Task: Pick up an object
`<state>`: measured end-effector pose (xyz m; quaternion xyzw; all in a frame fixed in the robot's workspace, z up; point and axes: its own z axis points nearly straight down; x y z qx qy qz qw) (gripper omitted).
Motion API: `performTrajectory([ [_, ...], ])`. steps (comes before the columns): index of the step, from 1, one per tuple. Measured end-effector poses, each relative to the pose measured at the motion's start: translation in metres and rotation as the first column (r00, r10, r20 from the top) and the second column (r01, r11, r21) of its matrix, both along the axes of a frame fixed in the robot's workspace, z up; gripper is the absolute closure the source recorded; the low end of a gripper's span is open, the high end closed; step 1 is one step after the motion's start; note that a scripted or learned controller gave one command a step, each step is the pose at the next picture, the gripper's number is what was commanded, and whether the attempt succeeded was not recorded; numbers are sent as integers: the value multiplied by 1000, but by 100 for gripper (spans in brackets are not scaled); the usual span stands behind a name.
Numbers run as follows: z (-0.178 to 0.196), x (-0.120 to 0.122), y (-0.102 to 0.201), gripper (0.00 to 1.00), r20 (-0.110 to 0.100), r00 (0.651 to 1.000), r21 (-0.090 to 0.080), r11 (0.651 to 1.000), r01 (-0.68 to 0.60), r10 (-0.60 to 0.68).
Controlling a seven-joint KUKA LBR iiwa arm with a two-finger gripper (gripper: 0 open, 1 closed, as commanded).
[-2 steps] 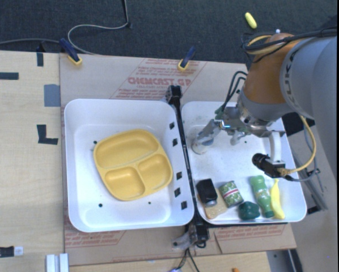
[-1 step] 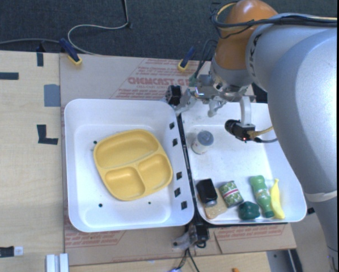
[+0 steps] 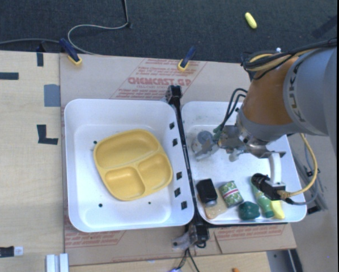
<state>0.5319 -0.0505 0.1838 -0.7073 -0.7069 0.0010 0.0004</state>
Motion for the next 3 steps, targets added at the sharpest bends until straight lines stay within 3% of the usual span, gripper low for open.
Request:
performTrajectory([
  [1, -97, 59, -51, 0, 8, 1000, -2, 1000, -1, 1],
  [2, 1, 137, -7, 0, 4, 1000, 0, 1000, -3, 3],
  [3, -60, 135, -47, 0, -1, 1000, -1, 1000, -1, 1],
])
